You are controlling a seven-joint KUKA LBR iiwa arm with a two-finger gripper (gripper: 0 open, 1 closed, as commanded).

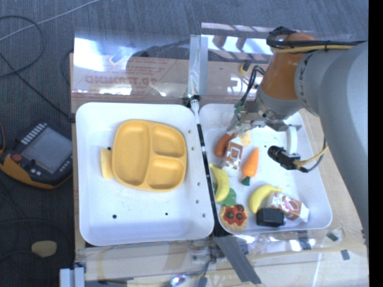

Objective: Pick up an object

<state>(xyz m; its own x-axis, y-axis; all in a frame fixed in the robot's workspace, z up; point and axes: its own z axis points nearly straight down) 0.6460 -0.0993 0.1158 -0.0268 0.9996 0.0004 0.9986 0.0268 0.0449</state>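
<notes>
My gripper hangs low over the back left part of the right bin. Just below it lie a brown-orange sausage and a small orange-and-white carton. An orange carrot lies to the right of the carton. Nearer the front are a yellow banana, a second yellow fruit, a round red-and-yellow piece, a black block and a white-and-red packet. I see nothing lifted off the bin floor.
The left bin holds a yellow divided plate. A raised divider separates the bins. A clear panel stands behind them. The arm's grey body covers the right bin's right side. A black cable plug hangs there.
</notes>
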